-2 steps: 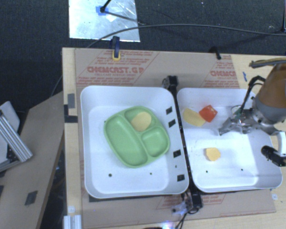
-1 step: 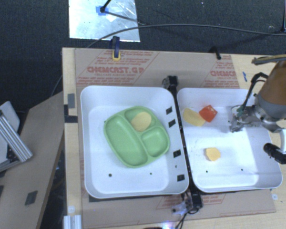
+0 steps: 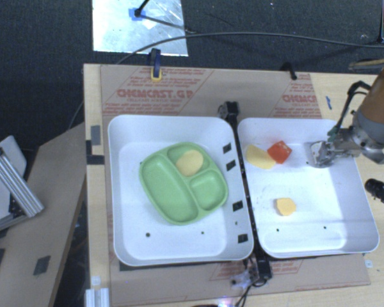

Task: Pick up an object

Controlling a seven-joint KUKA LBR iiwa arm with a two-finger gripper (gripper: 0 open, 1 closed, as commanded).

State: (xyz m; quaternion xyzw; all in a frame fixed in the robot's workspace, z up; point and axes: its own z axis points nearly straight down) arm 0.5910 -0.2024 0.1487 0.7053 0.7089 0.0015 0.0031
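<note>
In the right bin [image 3: 345, 235] lie a red object [image 3: 280, 151], a pale yellow piece [image 3: 260, 158] touching its left side, and a small yellow chunk [image 3: 285, 206] nearer the front. My gripper [image 3: 319, 156] hangs low over the right bin's far right part, to the right of the red object and apart from it. The left bin [image 3: 131, 235] holds a green divided plate [image 3: 173, 194] with a yellow round piece [image 3: 190, 163] in its far compartment.
The grey arm with its orange band [image 3: 379, 110] reaches in over the right bin's right rim. A black divider with clips [image 3: 240, 184] runs between the bins. A cable crosses the cardboard base behind the bins.
</note>
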